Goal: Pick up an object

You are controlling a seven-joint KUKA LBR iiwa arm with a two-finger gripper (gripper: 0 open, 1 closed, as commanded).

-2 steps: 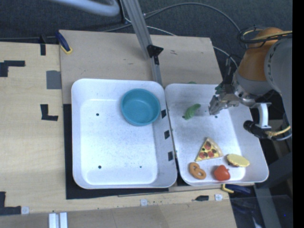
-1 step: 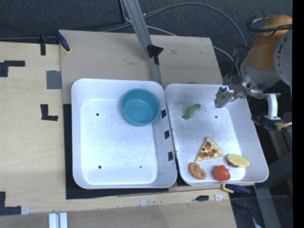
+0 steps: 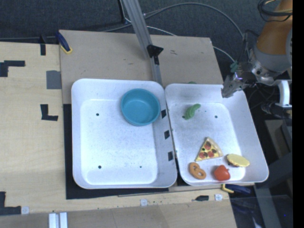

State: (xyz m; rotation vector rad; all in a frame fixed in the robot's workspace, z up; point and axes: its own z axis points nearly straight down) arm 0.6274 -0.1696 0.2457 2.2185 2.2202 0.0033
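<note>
In the right bin (image 3: 237,122) lie a green toy vegetable (image 3: 192,111) near the far middle, a pizza slice (image 3: 208,149), a pretzel (image 3: 196,170), a red tomato (image 3: 222,173) and a yellow piece (image 3: 237,160) at the near end. A blue bowl (image 3: 139,107) sits in the far part of the left bin (image 3: 90,141). My gripper (image 3: 229,89) hangs over the far right corner of the right bin, well right of the green vegetable, with nothing seen in it.
A slanted metal pole (image 3: 142,30) crosses the bench behind the bins and ends at the gap between them. Cables (image 3: 199,6) run along the back. The arm's orange band (image 3: 275,34) is at the upper right.
</note>
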